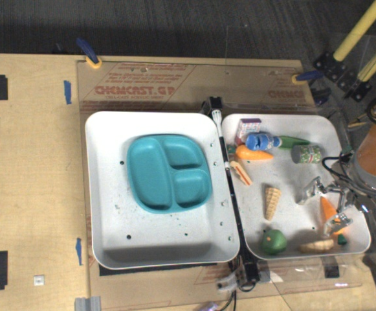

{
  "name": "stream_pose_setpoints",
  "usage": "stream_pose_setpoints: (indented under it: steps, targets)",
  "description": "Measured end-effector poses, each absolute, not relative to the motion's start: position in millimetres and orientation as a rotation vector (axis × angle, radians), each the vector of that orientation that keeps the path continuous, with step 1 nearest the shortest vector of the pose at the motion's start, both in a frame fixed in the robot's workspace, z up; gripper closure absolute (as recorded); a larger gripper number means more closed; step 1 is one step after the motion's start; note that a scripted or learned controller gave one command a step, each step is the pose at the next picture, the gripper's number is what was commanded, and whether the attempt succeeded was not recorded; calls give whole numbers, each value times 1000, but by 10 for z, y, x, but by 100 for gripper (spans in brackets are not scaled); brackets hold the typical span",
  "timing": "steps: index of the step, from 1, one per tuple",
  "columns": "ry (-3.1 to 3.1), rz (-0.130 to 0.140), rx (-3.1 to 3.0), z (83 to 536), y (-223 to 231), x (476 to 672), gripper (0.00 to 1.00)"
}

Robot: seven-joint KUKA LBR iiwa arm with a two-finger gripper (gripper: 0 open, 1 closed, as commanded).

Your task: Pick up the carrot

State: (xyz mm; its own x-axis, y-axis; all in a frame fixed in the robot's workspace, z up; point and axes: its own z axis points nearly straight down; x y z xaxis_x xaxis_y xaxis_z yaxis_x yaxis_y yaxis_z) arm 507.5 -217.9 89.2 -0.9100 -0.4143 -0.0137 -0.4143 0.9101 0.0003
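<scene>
Carrot (328,210) lies in the right bin (285,123), close to its right wall, tapered and pointing roughly towards the bin's front. The pincer (327,195) sits right over the carrot's upper end, at least touching it. Its metal parts blur together there, so I cannot tell whether it is wide, narrow or gripping. The arm (371,155) comes in over the bin's right rim.

Just below the carrot are a tan stick (316,245) and a small green bit (341,241). A green ball (273,241) sits near the front wall and a cone (272,201) lies mid-bin. At the back are a blue bottle (261,140), an orange piece (254,153) touching it, and a can (306,153).

The left bin (103,193) holds a teal tray (168,172). Both bins stand on the bench (32,173).
</scene>
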Motion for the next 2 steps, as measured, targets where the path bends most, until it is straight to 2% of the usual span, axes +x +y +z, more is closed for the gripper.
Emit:
stream_pose_setpoints:
  steps: [1, 2]
  targets:
    - [3056, -9, -659, 900, -1952, 4964, 0]
    - [3043, -15, -658, 1031, -1940, 5011, 100]
